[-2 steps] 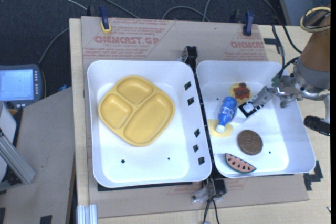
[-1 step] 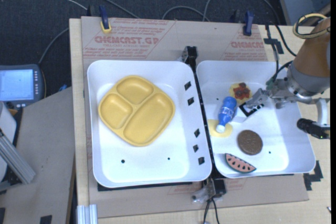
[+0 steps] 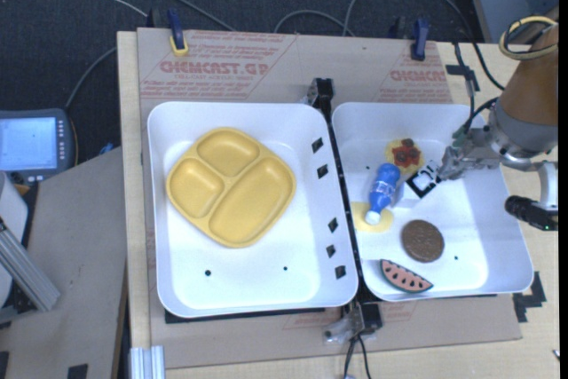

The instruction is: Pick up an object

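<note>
The arm (image 3: pixel 524 102) reached in from the right over the right-hand bin (image 3: pixel 470 262), and its jaws (image 3: pixel 437 170) hung low near the middle of that bin. Whether the jaws were apart or closed could not be told, and nothing could be seen held between them.

Taking the blue bottle (image 3: pixel 383 188) as the landmark: it lay tilted in the right bin, its white cap pointing down-left onto a flat yellow piece (image 3: pixel 377 221) that peeked out beneath it. Just up and right of the bottle sat a small red and yellow toy (image 3: pixel 406 153). Directly right of the bottle lay a small black-and-white item (image 3: pixel 419 182), touching or almost touching the jaws. Below and right of the bottle rested a round brown disc (image 3: pixel 422 240), and further below that, near the bin's front wall, a watermelon slice (image 3: pixel 406 276).

Well to the left of the bottle, across the black divider (image 3: pixel 335 191) between the bins, the left bin (image 3: pixel 177 280) held a yellow divided plate (image 3: pixel 232 185) with three compartments. Both bins stood on the counter (image 3: pixel 222 67), a brown board clamped at its far edge by two blue clamps (image 3: pixel 177 29).
</note>
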Available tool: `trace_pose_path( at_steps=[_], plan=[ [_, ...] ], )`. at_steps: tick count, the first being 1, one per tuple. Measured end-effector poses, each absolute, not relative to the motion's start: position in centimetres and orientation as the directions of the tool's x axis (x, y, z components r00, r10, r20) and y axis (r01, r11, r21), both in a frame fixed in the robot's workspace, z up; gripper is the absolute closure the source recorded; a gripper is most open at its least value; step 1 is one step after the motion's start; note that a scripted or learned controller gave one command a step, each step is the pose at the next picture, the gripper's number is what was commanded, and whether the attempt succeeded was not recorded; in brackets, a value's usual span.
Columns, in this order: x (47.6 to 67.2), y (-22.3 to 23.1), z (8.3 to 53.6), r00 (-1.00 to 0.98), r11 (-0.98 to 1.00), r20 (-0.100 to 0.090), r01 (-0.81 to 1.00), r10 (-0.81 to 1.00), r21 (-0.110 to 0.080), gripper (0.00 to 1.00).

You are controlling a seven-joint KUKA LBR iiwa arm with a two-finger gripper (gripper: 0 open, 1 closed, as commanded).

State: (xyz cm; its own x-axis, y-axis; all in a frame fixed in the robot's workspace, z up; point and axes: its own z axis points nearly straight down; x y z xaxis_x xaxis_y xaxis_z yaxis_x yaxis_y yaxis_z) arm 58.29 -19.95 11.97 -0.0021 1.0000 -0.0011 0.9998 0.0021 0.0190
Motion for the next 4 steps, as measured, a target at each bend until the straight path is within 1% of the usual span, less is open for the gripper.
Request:
trace_pose_path(
  at_steps=[1,2,3,4],
  plan=[
    [58.6,-19.8,18.5,-0.002,0.002,-0.002,1.0,1.0,0.007,1.0],
    [58.8,-19.9,22.9,-0.002,0.002,-0.002,1.0,1.0,0.007,1.0],
    [58.8,-19.8,20.0,0.0,0.0,0.001,1.0,1.0,-0.004,1.0],
    [59.4,-13.7,21.1,-0.008,0.008,0.004,1.0,1.0,0.0,1.0]
  ],
)
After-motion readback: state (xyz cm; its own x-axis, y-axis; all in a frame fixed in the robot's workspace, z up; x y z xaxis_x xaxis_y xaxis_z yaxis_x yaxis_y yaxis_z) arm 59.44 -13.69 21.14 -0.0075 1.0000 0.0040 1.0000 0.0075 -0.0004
